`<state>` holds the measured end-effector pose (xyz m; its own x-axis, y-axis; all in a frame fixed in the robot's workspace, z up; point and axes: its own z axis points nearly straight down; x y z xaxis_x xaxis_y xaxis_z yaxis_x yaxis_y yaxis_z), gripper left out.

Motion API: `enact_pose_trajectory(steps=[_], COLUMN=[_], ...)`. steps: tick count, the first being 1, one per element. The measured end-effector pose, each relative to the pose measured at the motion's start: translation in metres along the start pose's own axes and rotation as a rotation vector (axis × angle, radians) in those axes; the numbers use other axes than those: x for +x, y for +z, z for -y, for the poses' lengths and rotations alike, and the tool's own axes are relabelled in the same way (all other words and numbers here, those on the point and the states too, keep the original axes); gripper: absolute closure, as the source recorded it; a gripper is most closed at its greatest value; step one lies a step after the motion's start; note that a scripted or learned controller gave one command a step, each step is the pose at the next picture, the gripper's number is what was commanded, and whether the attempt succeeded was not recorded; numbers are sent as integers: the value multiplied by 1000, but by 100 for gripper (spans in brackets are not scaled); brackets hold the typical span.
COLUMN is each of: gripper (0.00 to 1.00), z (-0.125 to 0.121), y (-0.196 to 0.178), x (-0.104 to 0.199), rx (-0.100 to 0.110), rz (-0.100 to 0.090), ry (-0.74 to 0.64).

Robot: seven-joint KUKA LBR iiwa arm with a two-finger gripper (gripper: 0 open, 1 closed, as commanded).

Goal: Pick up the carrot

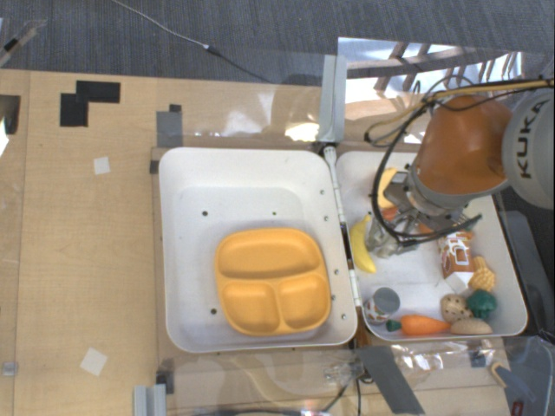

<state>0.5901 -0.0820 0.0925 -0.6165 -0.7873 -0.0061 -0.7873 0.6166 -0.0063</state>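
Note:
The carrot (pixel 423 325) is orange with a small green end on its left. It lies flat at the front edge of the right bin (pixel 512 258). My gripper (pixel 395 234) hangs under the orange wrist band in the left half of that bin, just right of a banana (pixel 362 251). It is well behind the carrot and apart from it. The wrist hides what lies directly under the gripper.
Around the carrot are a grey round cup (pixel 382 302), a speckled egg (pixel 452 306), a green broccoli piece (pixel 482 302), a beige potato (pixel 471 326), a corn cob (pixel 483 277) and a small carton (pixel 456 255). The left bin (pixel 191 198) holds a yellow divided plate (pixel 271 280).

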Motion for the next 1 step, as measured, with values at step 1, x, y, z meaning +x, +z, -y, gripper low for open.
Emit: enact_pose_trajectory(steps=[1], gripper=[100], z=[39], y=[-127], x=[42], rx=[12], rz=[3], ry=[88])
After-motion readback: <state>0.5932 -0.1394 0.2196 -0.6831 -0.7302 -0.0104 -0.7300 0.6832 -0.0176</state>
